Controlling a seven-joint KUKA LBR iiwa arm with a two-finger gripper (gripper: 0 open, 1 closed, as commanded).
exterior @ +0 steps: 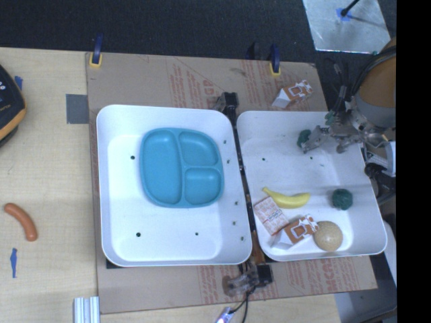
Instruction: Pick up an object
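Two white bins side by side on the tabletop, arm over the right one.

Left bin carries a blue divided plate with open floor around it. Right bin has a banana, snack packets, a tan ball and a dark green object crowded along its near edge; its middle is bare. The arm reaches in from the right, its gripper low by the bin's far wall, well apart from those items; a small dark green thing sits at its tip, grasp cannot be told.
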